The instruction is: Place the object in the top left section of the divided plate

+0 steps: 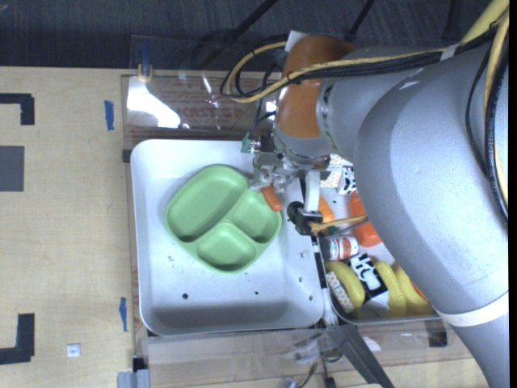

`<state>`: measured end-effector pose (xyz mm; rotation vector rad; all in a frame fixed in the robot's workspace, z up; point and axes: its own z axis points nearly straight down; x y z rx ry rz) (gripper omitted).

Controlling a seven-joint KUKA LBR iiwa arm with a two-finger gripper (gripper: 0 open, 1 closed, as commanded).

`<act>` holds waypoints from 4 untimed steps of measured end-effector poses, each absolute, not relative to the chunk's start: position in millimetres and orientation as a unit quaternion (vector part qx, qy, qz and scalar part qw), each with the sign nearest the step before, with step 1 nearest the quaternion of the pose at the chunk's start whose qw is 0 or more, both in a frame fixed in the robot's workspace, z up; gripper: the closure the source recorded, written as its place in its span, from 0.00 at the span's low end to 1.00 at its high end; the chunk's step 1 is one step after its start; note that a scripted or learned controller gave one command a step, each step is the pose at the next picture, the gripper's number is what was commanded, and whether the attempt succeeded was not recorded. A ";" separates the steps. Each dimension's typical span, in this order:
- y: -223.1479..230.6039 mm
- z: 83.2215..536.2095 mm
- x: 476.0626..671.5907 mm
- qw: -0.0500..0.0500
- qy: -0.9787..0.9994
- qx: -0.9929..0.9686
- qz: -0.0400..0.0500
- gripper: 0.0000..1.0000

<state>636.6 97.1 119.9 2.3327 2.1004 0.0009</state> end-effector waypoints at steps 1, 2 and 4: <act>161.2 107.4 665.3 0.001 0.667 0.745 0.001 1.00; 162.9 119.6 666.3 0.002 0.669 0.743 0.002 1.00; 165.8 127.2 659.7 0.000 0.650 0.760 0.000 0.00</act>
